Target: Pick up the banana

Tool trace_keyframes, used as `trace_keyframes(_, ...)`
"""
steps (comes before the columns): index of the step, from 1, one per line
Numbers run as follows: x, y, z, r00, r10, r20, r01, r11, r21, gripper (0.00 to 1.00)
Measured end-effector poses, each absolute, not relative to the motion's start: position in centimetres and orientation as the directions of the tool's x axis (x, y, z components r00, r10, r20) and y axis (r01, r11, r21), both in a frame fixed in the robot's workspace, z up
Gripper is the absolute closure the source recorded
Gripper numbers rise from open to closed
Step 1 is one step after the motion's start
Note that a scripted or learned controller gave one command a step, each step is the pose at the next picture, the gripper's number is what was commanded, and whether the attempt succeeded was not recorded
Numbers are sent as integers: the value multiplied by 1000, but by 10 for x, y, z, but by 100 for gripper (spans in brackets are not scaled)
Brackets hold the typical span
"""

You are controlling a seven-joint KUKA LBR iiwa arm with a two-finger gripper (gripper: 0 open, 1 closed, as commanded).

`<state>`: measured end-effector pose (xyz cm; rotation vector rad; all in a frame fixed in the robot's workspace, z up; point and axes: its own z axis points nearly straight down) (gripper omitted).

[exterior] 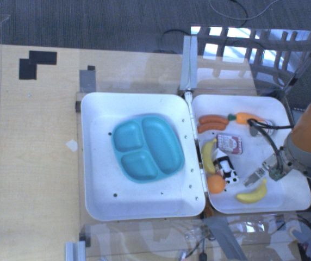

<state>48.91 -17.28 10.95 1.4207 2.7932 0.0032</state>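
Banana (252, 193): right bin (294, 145), near front edge, lying flat
Handling: I judge it light, smooth, curved, likely toy-stiff
Hold: across the thick middle
My hand (259, 174): just above banana; finger state, cannot tell

A blue divided plate (147, 148) lies in the left bin (98, 200). In the right bin (283, 110), a hot dog (213, 123) and a carrot (246, 118) sit near the far wall, apart. Below them lies a red packet (230, 144). Near the bin's left wall an orange (216, 184) touches a black-and-white toy (226, 169). Both bins rest on the wooden counter (30, 162).
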Motion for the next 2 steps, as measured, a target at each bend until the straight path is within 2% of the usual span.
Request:
trace_keyframes(1,490,-173,89,-609,793,-9,793,609,7,0)
trace_keyframes(2,494,-172,102,-609,793,-16,793,610,15,100)
